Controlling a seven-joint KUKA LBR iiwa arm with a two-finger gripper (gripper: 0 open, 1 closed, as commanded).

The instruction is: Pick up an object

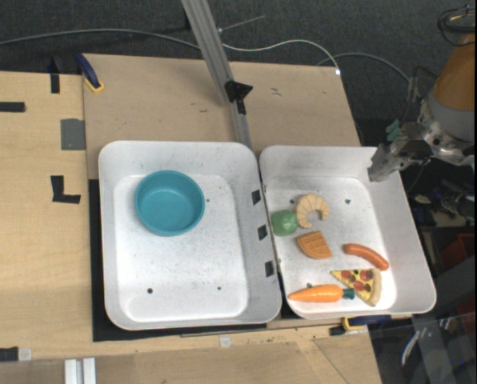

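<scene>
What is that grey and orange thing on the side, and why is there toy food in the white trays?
That is a robot arm with a gripper, a hand with two fingers. The camera looks down on the bench from above, and the arm reaches in from the picture's right side. Its gripper sits over the top right corner of the right bin and holds nothing. In that bin lie toy foods: a croissant, a green ball, an orange wedge, a sausage, a pizza slice and a carrot. The left bin holds a blue bowl. The robot's job is to pick one thing up.
</scene>
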